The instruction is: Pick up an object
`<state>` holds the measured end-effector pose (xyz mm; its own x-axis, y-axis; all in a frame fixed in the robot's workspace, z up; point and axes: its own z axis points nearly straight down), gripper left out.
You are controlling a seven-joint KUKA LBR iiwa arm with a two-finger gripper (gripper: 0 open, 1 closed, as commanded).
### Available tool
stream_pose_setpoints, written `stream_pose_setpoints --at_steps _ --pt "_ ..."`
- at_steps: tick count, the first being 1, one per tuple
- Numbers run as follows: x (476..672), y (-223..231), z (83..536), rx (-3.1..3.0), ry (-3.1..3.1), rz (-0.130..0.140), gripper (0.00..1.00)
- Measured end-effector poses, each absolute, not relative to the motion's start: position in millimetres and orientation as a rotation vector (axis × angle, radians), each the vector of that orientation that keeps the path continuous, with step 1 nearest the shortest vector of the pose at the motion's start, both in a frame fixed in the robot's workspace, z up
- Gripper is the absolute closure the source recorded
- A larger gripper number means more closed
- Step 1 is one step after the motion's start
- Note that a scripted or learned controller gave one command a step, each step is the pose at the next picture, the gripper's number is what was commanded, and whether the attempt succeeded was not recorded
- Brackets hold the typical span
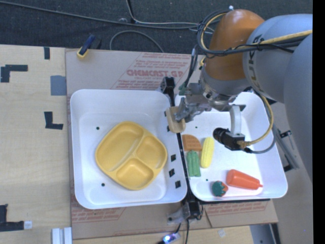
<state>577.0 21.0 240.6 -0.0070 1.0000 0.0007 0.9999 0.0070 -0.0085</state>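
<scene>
Cardboard sheeting covers the table (30,136) under two shallow white bins set side by side, likely so things can be moved from one to the other. On the left, the left bin (84,111) carries a yellow divided plate (131,154), lying flat near its middle as if to receive food.

Moving right, the gripper (177,120) hangs at the seam between the bins, over the near-left corner of the right bin (271,179). A small tan block (176,124) sits right at its tip; whether the fingers are clamped on it or merely above it cannot be told.

Just below lie the likely things to pick: a brown piece of bread (191,143), a green pod (193,164) and a yellow corn cob (207,152), packed touching each other. Farther right, an orange carrot (244,179) and a small green-and-red strawberry (219,188) rest near the front wall, with more free room around them, so probably easier to grasp.
</scene>
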Motion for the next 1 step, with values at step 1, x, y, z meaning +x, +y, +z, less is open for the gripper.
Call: stream_pose_setpoints --at_steps 1 --pt "543.6 66.4 225.9 -2.210 -2.223 0.011 1.00"
